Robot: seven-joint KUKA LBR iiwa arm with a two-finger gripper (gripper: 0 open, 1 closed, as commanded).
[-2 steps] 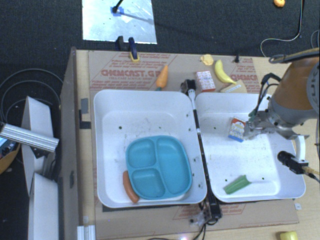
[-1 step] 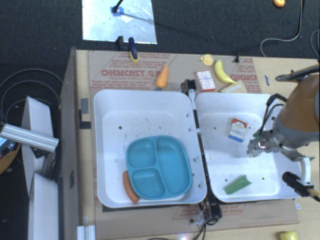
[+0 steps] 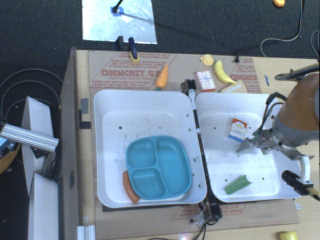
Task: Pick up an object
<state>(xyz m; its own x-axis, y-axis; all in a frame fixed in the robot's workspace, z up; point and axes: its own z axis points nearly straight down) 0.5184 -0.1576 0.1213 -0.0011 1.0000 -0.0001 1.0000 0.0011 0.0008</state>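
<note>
In the right bin a small white, blue and red box lies near the middle, and a green stick-shaped object lies near the front wall. My gripper hangs over the right half of this bin, just below and to the right of the small box and well above the green object in the image. The orange-banded wrist hides the bin's right side.
The left bin holds a blue divided plate and an orange sausage at its front left. On the cardboard behind the bins lie a carrot, a small box and a banana.
</note>
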